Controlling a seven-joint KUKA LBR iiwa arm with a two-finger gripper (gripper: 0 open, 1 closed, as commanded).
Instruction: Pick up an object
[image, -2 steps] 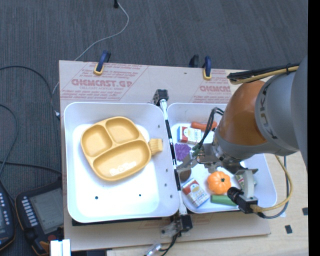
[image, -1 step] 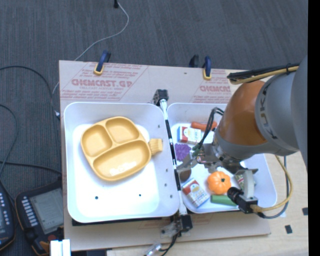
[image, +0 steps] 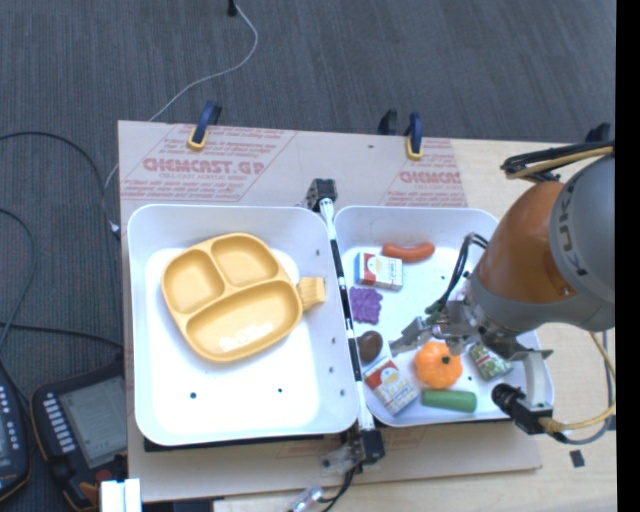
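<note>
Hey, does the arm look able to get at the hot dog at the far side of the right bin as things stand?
Probably yes. The hot dog lies by itself on bare bin floor near the far wall, with nothing on top of it. The tool hangs above the orange, in the same right bin.

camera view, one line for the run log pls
gripper over right bin | just above orange | nothing gripped | yellow tray in left bin

Bright, even light from above; soft short shadows under the arm (image: 545, 250); white bins (image: 230, 410) slightly glaring; focus fairly sharp.
</note>
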